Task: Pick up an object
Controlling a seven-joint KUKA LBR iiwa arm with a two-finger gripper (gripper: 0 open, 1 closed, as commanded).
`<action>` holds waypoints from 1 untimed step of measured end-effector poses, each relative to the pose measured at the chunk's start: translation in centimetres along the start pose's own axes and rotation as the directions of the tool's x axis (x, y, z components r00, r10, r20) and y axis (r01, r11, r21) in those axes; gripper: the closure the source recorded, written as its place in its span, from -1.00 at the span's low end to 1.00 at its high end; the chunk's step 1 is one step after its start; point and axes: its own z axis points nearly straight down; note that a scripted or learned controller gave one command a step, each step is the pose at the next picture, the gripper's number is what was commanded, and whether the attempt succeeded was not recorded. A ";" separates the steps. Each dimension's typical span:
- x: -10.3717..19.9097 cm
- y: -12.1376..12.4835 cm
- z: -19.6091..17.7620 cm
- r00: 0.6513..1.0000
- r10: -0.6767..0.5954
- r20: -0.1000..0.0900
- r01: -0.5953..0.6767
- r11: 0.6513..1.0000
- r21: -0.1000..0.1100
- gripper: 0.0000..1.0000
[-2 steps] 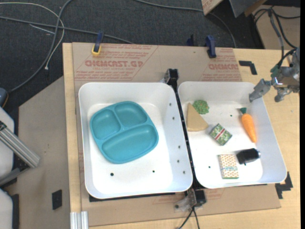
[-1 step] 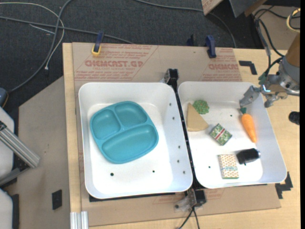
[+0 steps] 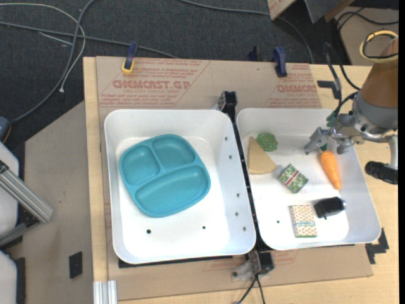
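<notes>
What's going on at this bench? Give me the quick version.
A grey robot arm reaches in from the right over the right bin, and its tool hovers at the top end of the orange carrot. Nothing shows between its fingers. A broccoli piece, a tan wedge, a green-and-red packet, a patterned box and a black block also lie in that bin. The left bin holds a blue divided plate.

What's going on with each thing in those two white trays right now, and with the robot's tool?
Blue divided plate: flat in the left bin, nothing on it.
Broccoli: lying loose in the right bin.
Tan wedge: flat, beside the broccoli.
Green packet: lying tilted.
Carrot: lying loose, tool just above its top end.
Black block: lying loose.
Patterned box: flat.
Tool: low over the right bin, holding nothing visible.
</notes>
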 end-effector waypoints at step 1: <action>0.0 0.0 5.1 1.000 0.000 0.001 0.000 1.000 -0.001 -1.00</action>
